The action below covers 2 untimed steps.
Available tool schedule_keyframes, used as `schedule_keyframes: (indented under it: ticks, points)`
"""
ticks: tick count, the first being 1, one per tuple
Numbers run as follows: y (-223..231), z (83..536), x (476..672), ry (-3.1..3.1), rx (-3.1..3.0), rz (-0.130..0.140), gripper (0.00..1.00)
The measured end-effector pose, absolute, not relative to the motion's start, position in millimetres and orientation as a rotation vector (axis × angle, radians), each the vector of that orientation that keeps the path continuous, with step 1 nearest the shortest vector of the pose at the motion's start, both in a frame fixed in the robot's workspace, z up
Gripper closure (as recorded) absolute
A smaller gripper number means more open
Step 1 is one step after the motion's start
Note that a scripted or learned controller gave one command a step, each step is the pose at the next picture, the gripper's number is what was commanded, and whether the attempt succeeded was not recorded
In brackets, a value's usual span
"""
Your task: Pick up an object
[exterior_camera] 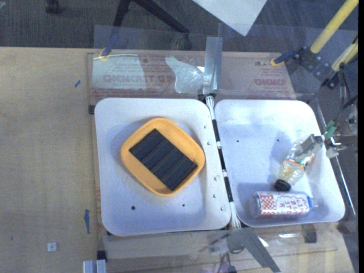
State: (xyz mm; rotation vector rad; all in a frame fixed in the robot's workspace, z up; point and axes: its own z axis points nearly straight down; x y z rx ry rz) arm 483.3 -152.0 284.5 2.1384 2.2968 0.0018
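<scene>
1. The left bin (pixel 114 209) carries an orange tray (pixel 136 169) with a dark ribbed insert, sitting near its middle.
2. In the right bin (pixel 250 129), a small bottle (pixel 294 166) lies tilted toward the right edge.
3. A red-and-white patterned tube (pixel 282 204) rests along the near edge, just beside the bottle's cap.
4. The gripper's state can't be told from here.

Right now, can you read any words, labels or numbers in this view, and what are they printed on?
Red lettering on the clear sheet behind the bins: upside down and blurred, not readable.
Red-and-white patterned tube: print too small to read.
Small clear bottle with black cap: label too blurred to read.
</scene>
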Motion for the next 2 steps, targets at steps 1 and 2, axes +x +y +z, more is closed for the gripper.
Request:
schedule_keyframes:
  ticks: [1, 2]
  points:
    - [-152, 336, 480.2, 2.055, 2.372, 0.001, 0.0]
    - [-142, 202, 484.3, 2.188, 2.255, -0.001, 0.0]
